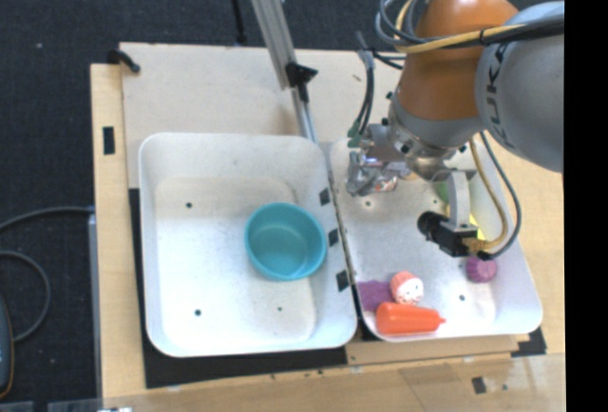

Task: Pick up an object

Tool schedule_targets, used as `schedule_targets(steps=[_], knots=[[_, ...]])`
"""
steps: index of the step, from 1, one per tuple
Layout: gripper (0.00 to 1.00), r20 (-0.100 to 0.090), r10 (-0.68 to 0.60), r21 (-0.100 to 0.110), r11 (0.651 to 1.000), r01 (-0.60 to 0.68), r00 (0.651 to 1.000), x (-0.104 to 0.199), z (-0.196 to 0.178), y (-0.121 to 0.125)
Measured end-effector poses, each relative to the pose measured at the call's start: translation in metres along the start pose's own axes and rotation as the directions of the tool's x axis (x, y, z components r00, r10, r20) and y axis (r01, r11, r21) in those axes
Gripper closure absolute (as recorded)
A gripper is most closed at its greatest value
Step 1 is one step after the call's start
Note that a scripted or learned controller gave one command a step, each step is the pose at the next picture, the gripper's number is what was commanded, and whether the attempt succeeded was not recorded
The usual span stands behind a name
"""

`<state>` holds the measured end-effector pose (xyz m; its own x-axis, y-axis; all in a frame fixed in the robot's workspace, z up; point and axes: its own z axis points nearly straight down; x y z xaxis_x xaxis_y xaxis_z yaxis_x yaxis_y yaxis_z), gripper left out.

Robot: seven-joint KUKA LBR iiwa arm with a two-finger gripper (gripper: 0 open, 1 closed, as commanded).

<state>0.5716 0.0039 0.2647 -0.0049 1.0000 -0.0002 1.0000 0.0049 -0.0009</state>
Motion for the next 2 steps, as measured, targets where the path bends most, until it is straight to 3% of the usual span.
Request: schedule_targets(steps=[1, 2], knots=[[1.0, 0.0, -0.001, 0.0, 1.0, 0.001, 1.0, 0.0421, 0.0183, -0.019], [0.0, -0.002, 0.003, -0.002, 1.0, -0.003, 1.0, 0.0408, 0.0175, -0.0183]])
